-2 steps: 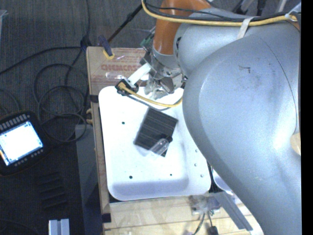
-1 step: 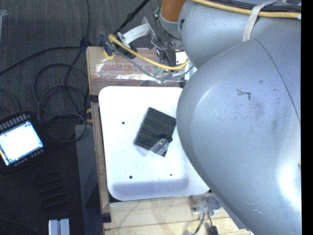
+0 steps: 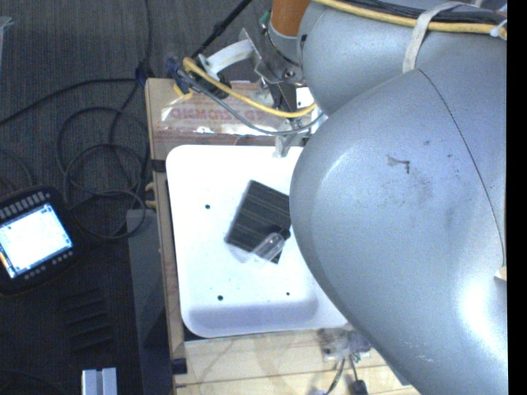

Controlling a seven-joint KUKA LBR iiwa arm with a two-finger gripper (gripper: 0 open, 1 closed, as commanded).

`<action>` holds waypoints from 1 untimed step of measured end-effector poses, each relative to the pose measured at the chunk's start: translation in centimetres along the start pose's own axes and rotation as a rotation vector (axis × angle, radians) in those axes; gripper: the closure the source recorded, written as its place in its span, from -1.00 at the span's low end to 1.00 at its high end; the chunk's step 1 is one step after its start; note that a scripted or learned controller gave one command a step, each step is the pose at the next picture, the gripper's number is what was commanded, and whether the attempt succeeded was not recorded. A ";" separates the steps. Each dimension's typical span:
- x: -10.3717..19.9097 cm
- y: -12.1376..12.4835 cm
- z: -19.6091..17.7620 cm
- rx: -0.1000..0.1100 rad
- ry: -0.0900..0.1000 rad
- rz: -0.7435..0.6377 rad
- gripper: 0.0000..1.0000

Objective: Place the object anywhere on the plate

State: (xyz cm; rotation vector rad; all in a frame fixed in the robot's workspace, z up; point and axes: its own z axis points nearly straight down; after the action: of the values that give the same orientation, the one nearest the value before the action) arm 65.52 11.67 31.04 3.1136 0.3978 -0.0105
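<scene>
— Dark grey floor lies to the left, strewn with black cables (image 3: 90,151), and a small handheld control pendant with a lit screen (image 3: 31,239) rests on it. What sits on the pale wooden bench (image 3: 247,367)?

— One shallow white plastic bin (image 3: 198,245) shows clearly. My own bulky grey arm (image 3: 403,196) covers its right part and whatever lies beyond that.

— And inside the bin?

— A dark grey ribbed rectangular plate (image 3: 257,212) lies tilted near the middle of the bin floor. At the plate's lower right corner lies a small clear plastic object (image 3: 268,246), touching or overlapping the plate's edge; I cannot tell how much of it rests on the plate.

— Anything behind the bin?

— A clear plastic bag with reddish print (image 3: 206,115) lies flat on the bench just past the far rim, with a yellow cable (image 3: 239,99) looping over it.

— Where is your gripper?

— My gripper (image 3: 288,142) hangs over the bin's far rim, below my orange wrist band (image 3: 286,11). It is apart from the plate and the clear object. Whether it is open or closed, I cannot tell; the metal parts there are too cluttered, and I see nothing held in it.
</scene>
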 end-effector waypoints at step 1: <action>0.4 -3.8 3.7 -0.001 -0.002 -0.220 -1.00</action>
State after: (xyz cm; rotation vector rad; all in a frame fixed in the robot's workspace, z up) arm 64.93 15.40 27.32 3.0509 0.7377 -0.0135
